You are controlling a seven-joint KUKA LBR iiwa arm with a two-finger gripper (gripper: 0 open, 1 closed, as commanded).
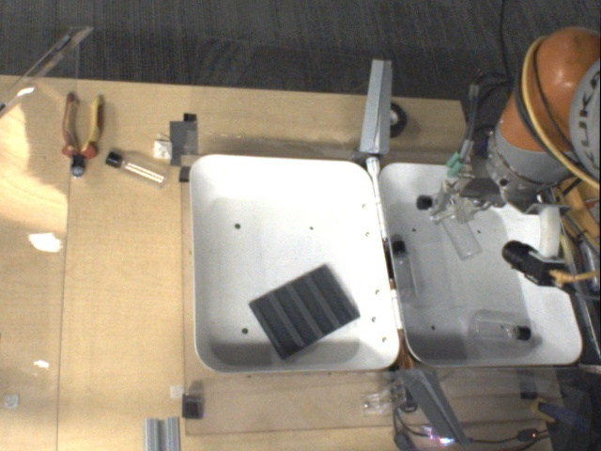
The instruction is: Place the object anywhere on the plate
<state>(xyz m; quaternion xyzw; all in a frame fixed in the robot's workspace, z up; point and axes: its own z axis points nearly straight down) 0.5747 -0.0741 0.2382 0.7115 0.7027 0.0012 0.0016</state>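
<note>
Wooden bench (113, 280) seen from above, carrying two shallow white bins side by side. On its far left lie pliers (81, 130). Next, the left bin (282, 195) holds a dark ribbed slab (304, 310), probably the plate, lying at a slant near the front wall. Over the right bin (488, 280) hangs the gripper (460, 216); its finger spacing cannot be told. A clear object (498, 327) rests near that bin's front wall, toward the viewer from the gripper.

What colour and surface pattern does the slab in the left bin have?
Dark grey slab with parallel ridges, seen in the camera view.
</note>
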